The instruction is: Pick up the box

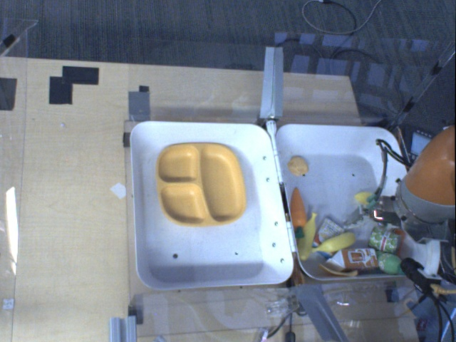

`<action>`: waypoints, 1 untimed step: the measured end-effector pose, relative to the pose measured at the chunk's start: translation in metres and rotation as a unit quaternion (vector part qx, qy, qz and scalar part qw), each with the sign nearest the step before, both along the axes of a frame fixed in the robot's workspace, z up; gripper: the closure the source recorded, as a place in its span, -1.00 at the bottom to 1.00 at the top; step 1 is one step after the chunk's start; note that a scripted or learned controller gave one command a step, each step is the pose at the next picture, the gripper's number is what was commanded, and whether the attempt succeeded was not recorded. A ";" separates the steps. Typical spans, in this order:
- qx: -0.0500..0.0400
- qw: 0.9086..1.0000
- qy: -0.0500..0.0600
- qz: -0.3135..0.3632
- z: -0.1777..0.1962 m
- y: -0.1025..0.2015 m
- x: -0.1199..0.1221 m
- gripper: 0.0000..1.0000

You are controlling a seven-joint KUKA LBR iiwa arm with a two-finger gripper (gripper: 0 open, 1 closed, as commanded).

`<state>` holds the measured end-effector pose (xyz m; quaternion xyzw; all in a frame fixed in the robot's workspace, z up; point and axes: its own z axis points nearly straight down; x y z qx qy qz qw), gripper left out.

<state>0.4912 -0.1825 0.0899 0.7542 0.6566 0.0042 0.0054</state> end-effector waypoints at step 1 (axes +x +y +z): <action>0.000 1.000 -0.001 -0.006 0.000 0.030 0.057 -1.00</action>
